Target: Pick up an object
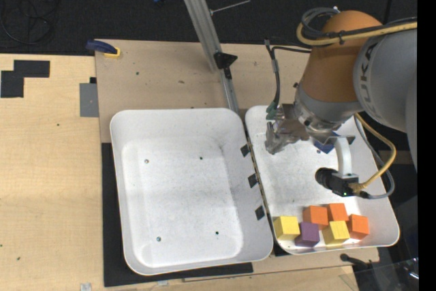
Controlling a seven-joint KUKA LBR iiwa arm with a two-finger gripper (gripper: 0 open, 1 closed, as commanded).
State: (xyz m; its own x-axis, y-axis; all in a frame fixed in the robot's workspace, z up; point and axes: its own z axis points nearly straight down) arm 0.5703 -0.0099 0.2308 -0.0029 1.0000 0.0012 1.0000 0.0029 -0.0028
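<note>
My gripper [274, 138] hangs low over the back left part of the right bin [293, 167], close to its left wall. Nothing shows in it. Several small blocks lie together along that bin's front edge, well apart from the gripper: a yellow block [287, 225], a purple block [310, 234], a second yellow block [334, 234] and three orange blocks [315, 215] [337, 212] [358, 225]. A bit of something blue [327, 145] peeks out under the wrist.
The left bin [177, 187] sits beside the right one, with black clips [250, 178] along the shared edge. An aluminium rail [204, 31] slants down from the back toward the bins. A blue-and-yellow clamp [102, 47] lies at the bench's back left corner.
</note>
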